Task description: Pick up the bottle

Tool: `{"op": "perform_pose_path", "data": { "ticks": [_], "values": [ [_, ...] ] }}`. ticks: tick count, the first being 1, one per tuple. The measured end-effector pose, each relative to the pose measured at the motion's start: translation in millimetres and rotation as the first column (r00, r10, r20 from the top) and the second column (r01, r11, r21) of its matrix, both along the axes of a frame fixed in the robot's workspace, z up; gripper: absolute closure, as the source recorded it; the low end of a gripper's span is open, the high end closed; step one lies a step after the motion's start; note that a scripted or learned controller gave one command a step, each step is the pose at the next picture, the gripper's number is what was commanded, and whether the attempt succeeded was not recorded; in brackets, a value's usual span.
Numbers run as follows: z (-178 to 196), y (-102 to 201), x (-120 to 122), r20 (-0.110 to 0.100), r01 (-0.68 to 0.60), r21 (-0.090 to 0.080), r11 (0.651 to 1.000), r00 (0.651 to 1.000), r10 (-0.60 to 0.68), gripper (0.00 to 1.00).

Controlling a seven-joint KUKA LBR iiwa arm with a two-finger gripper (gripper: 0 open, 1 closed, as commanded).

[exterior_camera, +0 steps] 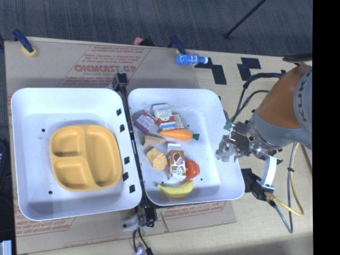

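Note:
A small blue bottle-like object (188, 60) with a pale end lies on its side on the cardboard, just beyond the far rim of the right bin (212, 97). I cannot pick out a clear bottle among the toy foods inside that bin. My gripper (227, 150) hovers at the bin's right wall, roughly level with the carrot (176, 135) and to the right of all the items. Nothing shows in its grasp. The grey arm with its orange band (284, 108) reaches in from the right.
The right bin holds several toy foods: a banana (175, 189), a tomato (192, 169), small cartons (162, 113), a brown-labelled pack (176, 163) and a waffle (155, 157). The left bin holds a yellow divided plate (85, 156). Blue clamps (24, 42) grip the cardboard's far edge.

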State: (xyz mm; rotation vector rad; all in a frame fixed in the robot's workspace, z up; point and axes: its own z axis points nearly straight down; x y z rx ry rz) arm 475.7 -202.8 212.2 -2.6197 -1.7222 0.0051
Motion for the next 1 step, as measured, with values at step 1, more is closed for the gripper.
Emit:
{"op": "perform_pose_path", "data": {
  "ticks": [1],
  "values": [
    [7.6, 13.2, 0.7, 0.003, -0.02, -0.001, 1.0, 1.0, 0.02, 1.0]
  ]
}}
